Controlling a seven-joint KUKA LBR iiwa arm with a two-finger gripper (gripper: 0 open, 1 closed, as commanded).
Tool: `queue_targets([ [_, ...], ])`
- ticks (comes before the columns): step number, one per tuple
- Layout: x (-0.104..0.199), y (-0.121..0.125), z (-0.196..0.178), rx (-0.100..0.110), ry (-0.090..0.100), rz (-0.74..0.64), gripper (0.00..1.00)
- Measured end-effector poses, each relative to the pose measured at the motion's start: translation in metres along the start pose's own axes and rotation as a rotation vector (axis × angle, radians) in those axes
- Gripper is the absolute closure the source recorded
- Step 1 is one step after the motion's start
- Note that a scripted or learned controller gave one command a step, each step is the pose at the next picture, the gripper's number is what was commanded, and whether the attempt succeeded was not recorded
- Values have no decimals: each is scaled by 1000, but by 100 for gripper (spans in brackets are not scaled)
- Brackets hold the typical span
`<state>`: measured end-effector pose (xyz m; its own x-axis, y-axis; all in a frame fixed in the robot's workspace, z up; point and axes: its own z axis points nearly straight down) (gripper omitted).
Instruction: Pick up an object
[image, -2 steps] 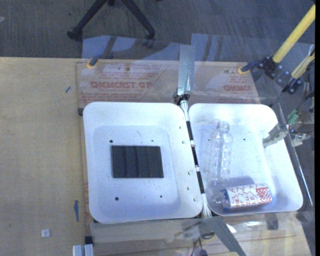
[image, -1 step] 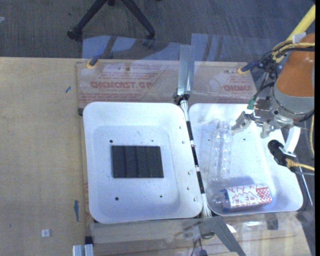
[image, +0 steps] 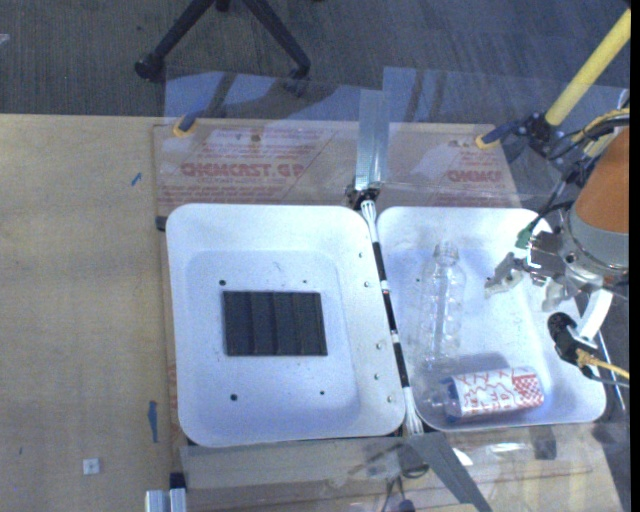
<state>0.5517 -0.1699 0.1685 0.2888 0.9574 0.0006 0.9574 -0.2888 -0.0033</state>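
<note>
Tabletop (image: 70, 300): pale wood, carrying two shallow white bins side by side.

Left bin (image: 200, 235): white, rounded corners. Contents: one dark ribbed rectangular mat (image: 274, 323), lying flat near the middle. Nothing here is being handled.

Right bin (image: 405, 235): white, just beside the left bin, the two meeting along a central seam. Contents, two items:
- Clear plastic bottle (image: 441, 300), lying lengthwise with its cap toward the far side, roughly mid-bin. Hard to read against the white floor.
- Red-and-white patterned can (image: 492, 392), lying on its side along the near wall, just near of the bottle's base.

Arm: grey with an orange band, entering from the right, over the right bin's right edge.

Pincer (image: 520, 270): above the right part of the right bin, to the right of the bottle and apart from it; far of the can. Whether its fingers are spread or pressed together cannot be told. Nothing is visible between them.

Progress, as judged: no item is lifted; both candidates lie on the bin floor. Approach appears under way. Left to do: settle over one item, close on it, and raise it clear.
</note>
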Motion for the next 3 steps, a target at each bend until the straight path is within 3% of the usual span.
queue_targets([
  [1, 72, 42, 48, -6, -3, -43, 0],
  [2, 72, 43, 38, -8, -4, -45, 100],
  [3, 72, 43, 38, -7, -4, -45, 0],
])
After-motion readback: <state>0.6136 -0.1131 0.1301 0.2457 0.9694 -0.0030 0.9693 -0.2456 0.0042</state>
